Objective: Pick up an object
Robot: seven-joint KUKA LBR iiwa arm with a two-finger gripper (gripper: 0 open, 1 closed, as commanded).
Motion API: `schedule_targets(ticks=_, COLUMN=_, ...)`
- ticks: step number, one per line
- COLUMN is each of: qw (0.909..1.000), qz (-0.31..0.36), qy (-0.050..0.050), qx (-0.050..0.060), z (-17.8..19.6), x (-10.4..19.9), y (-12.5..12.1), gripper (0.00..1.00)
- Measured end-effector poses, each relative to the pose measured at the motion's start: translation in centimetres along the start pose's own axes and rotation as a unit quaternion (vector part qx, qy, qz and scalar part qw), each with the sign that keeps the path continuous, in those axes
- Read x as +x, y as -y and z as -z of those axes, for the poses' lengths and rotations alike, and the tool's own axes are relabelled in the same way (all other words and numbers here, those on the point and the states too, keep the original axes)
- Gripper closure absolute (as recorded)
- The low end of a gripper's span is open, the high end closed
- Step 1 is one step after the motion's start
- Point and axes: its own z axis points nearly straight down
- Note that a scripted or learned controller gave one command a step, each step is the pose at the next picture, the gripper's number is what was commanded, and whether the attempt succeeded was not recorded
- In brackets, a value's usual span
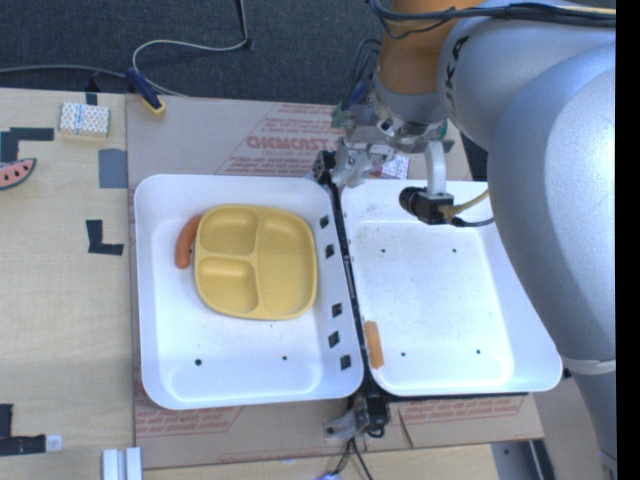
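Two bins, few things. Left bin holds a hot dog touching the yellow plate's left edge, long axis roughly up-down in view, down-left of the jaws. A carrot lies by the right bin's left wall, pointing the same way, well below them. Gripper sits at the top divider; can't tell its state. Align across the long axis, descend centred.

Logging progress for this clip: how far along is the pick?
Nothing looks picked yet. The yellow divided plate and the sausage beside it lie in the left bin; a small orange piece lies at the right bin's left edge. The end effector sits over the far end of the divider between the bins, with no item seen in it. Reaching an object, grasping and lifting all remain.
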Motion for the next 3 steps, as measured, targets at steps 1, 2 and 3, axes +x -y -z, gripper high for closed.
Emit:
schedule_targets(ticks=1, qw=1.0000, qz=0.000, qy=0.001, qx=0.000, z=-0.02, x=-0.01, y=0.01, gripper=0.00)
schedule_targets(ticks=2, qw=1.0000, qz=0.000, qy=0.001, qx=0.000, z=0.95, x=-0.02, y=0.00, gripper=1.00)
schedule_targets(ticks=3, qw=1.0000, qz=0.000, qy=0.002, qx=0.001, z=0.94, x=-0.04, y=0.00, gripper=0.00)
